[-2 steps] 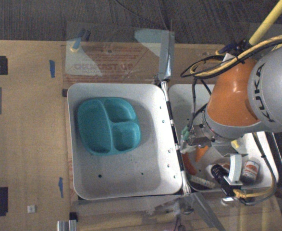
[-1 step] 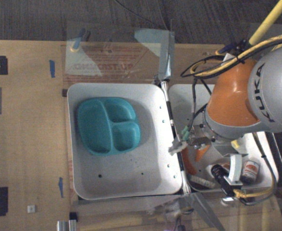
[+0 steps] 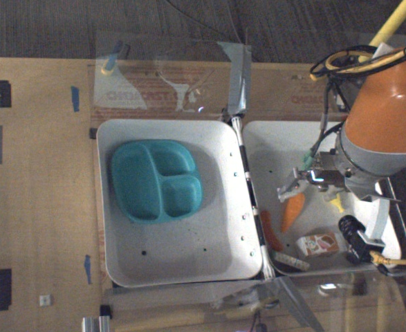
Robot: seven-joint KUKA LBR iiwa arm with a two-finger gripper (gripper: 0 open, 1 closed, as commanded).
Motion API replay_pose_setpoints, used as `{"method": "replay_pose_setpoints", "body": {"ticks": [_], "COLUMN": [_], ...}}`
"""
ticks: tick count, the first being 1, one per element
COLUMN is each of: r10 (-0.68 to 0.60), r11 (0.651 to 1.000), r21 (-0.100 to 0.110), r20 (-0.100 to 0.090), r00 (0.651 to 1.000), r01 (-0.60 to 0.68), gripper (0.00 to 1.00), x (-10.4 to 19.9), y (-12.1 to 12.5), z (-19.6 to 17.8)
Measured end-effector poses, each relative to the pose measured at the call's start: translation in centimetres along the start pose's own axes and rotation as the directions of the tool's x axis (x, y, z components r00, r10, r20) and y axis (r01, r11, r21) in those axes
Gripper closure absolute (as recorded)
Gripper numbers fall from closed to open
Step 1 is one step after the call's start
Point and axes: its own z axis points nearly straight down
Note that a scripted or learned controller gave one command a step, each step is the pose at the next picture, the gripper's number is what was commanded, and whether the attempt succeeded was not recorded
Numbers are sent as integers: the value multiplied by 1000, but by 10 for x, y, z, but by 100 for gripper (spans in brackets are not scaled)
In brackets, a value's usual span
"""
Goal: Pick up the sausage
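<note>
From above: the arm's pincer [image 3: 294, 185] hovers in the right bin [image 3: 258, 144] over a carrot [image 3: 292, 213]; its opening cannot be made out, and it holds nothing visible. The sausage [image 3: 270, 231] lies against that bin's left wall, toward the tabletop's near edge, awkward to reach.

Single fixed camera above the bench [image 3: 37, 206], looking down at a slant, both white bins [image 3: 182, 268] in frame at medium range, floor toward 12 o'clock, arm [image 3: 382, 116] entering from 3 o'clock

Even, soft light; slightly blurry, faint glare.
</note>
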Motion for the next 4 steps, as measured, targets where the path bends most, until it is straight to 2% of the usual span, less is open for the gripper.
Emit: {"method": "replay_pose_setpoints", "body": {"ticks": [1,2,3,4], "r10": [-34,-126,-227,-265], "r11": [999,992,974,964], "r21": [2,3,2,3], "r20": [-1,-2,-2,-2], "r00": [999,992,974,964], "r01": [34,126,227,265], "gripper": [0,0,0,0], "x": [29,-6,39,-4], "y": [-2,-1,-2,-1], "z": [85,85,85,85]}}
